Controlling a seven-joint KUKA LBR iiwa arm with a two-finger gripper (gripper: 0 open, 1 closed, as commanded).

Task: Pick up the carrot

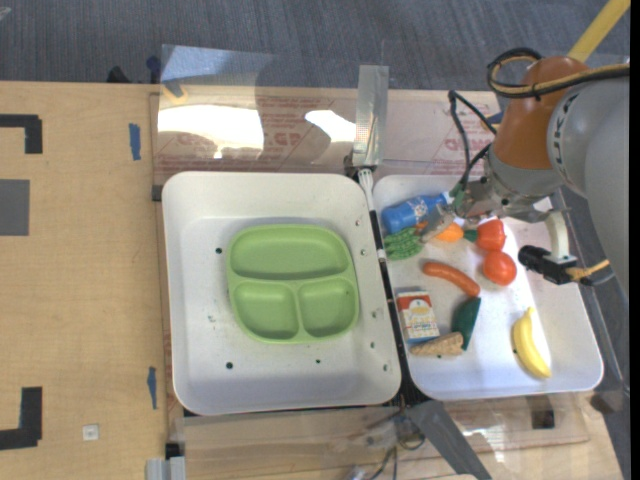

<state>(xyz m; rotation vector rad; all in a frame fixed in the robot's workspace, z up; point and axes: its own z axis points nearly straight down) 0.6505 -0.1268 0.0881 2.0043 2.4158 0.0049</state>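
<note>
The carrot [449, 234] shows as a small orange piece in the right bin [570, 368], near its far left, between a blue bottle [411, 213] and a red fruit [490, 233]. My gripper [468, 206] hangs just above and to the right of the carrot, at the end of the grey arm with the orange band [524, 118]. The wrist hides part of the carrot, and I cannot tell whether the gripper touches it.
The right bin also holds an orange-red sausage [451, 276], a second red fruit [499, 267], a banana [530, 344], a small box [417, 314], a dark green vegetable [465, 319] and a bread piece [439, 345]. A green divided plate [293, 280] lies in the left bin [190, 298].
</note>
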